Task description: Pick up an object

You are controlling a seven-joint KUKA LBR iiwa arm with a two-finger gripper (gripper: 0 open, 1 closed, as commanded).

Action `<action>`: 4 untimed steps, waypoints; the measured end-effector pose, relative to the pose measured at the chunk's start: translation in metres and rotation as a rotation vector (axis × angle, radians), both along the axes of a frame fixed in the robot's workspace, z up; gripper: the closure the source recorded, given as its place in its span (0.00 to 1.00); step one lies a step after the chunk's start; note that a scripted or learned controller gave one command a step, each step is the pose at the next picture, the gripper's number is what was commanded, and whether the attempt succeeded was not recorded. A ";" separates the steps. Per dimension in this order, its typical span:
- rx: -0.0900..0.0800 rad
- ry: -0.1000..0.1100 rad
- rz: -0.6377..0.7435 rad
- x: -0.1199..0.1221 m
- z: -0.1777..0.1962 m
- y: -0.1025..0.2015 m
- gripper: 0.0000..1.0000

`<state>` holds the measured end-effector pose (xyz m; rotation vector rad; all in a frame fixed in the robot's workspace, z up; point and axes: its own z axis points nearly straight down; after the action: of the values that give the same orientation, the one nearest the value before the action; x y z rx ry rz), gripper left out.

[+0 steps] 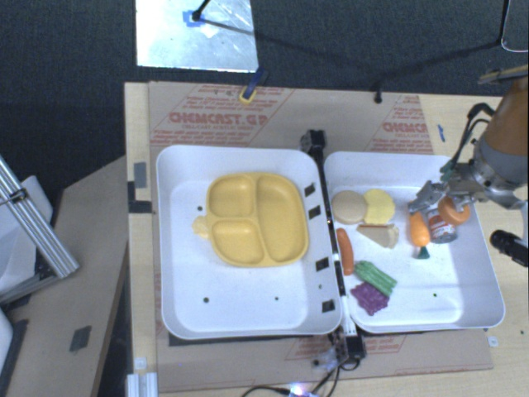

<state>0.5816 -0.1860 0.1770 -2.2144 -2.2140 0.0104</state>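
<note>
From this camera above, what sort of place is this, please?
Probably a robot test bench in a lab, not a kitchen. A robot arm reaches over two white bins set on cardboard; one bin holds a yellow divided plate, the other toy food.

The arm (506, 143) enters at the right edge as a broad, rounded housing. Its upper section is orange-tan; below this sits a smooth grey section that forms the wrist. A thin dark cable (464, 131) loops along the left side of the housing and runs down toward the wrist. The wrist carries a silver-grey metal gripper (431, 202) built from angular, machined-looking parts, with darker patches between the bright faces. The metal surfaces are shiny and catch the light. Screws and printed markings are too small to make out. The outer casing is plain and unpatterned.
</note>
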 end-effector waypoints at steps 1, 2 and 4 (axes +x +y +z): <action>-0.003 -0.013 0.003 0.003 0.008 0.000 0.00; -0.005 -0.020 0.005 0.003 -0.037 0.000 0.00; -0.008 -0.029 0.005 0.006 -0.031 0.000 1.00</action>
<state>0.5871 -0.1863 0.1458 -2.2274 -2.2380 -0.0138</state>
